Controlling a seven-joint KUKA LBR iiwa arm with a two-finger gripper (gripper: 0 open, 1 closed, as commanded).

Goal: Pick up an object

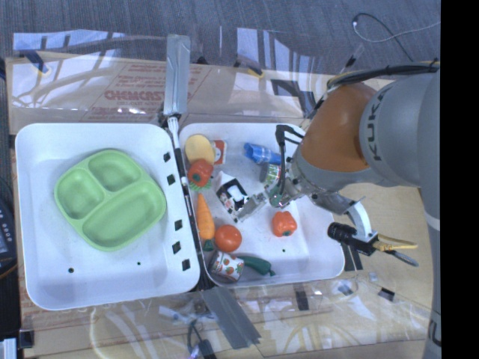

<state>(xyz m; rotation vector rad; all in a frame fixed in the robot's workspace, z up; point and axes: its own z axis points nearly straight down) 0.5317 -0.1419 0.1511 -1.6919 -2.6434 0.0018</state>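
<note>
The right bin [323,256] holds several small items. Among them are a red fruit [284,224], a tomato [227,238], a carrot [204,217], a blue bottle [260,153], a small can [270,173] and a black-and-white piece [231,194]. A second tomato [200,173] and a yellow round item [198,147] lie by the bin's left wall. My gripper [278,196] hangs low over the middle of this bin, just above the red fruit and right beside the can. The wrist and arm hide the bin's right part.
The left bin [37,260] bears a green divided plate [111,198]. A green item [259,265] and a patterned cup [224,265] lie at the right bin's front edge. A ridge with black clips [182,200] separates the bins.
</note>
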